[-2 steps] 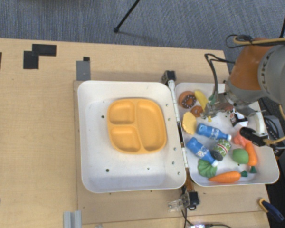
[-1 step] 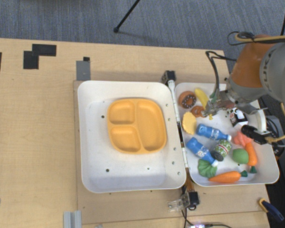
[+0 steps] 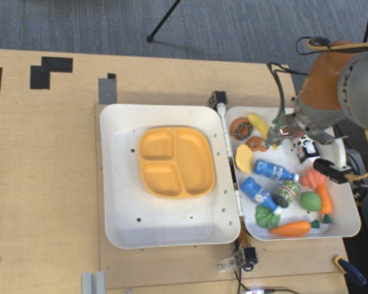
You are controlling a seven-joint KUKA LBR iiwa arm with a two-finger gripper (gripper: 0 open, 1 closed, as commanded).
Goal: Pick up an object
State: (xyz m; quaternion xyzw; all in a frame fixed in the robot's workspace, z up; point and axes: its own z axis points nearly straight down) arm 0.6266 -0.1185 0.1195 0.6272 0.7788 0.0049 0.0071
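The gripper [image 3: 276, 133] hung over the upper part of the right bin [image 3: 349, 225], reaching in from the right under the grey arm [image 3: 362, 90] with its orange band. Its tip sat just above a brown toy [image 3: 256, 143] and beside a banana [image 3: 257, 125]; whether it touched either could not be told, and nothing showed between its fingers. How far they stood apart could not be told.

The right bin was crowded. A donut [image 3: 240, 128] lay near its upper left corner, a yellow piece [image 3: 243, 158] against the left wall, and two blue bottles [image 3: 273, 170] [image 3: 256, 190] slanted across the middle. A green can [image 3: 287, 192] lay by them, with a green ball [image 3: 310, 201], a carrot [image 3: 291, 228] along the lower edge, a second carrot [image 3: 324, 199] and a pink toy [image 3: 313, 178] toward the right. A black-and-white toy [image 3: 305, 146] sat just right of the gripper. Little bare floor showed between these things.

The left bin [image 3: 119, 225] held a yellow tray [image 3: 173, 162] at its centre, with open white floor all round it.
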